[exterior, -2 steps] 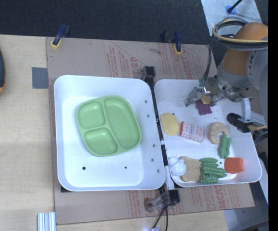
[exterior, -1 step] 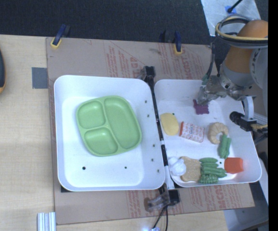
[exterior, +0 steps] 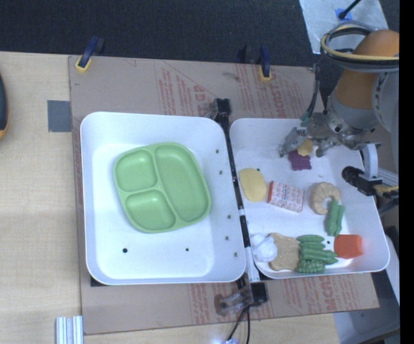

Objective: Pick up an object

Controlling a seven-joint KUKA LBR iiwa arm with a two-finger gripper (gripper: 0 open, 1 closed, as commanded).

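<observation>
Nearest to the camera, along the front edge of the right bin point(exterior: 379, 264), a green bean pod cluster point(exterior: 314, 254), a beige cracker-like piece point(exterior: 284, 252), a small white item point(exterior: 264, 248) and an orange-red block point(exterior: 348, 246) are lying close together. Further back, a yellow lemon-like piece point(exterior: 252, 185), a small red-and-white packet point(exterior: 285, 196) and a bagel-like ring point(exterior: 324, 196) are sitting in the middle. The gripper point(exterior: 304, 144) is hovering at the far side of this bin, with its fingers spread apart and a small yellow piece point(exterior: 306, 149) between them, just beside a purple piece point(exterior: 300, 162). Nothing is seen clamped. The left bin point(exterior: 95, 192) is holding a green divided plate point(exterior: 162, 187). To do the grasp well, the arm is probably needing to centre on one piece only, descend fully, then close, so the purple neighbour is not getting pushed aside.
</observation>
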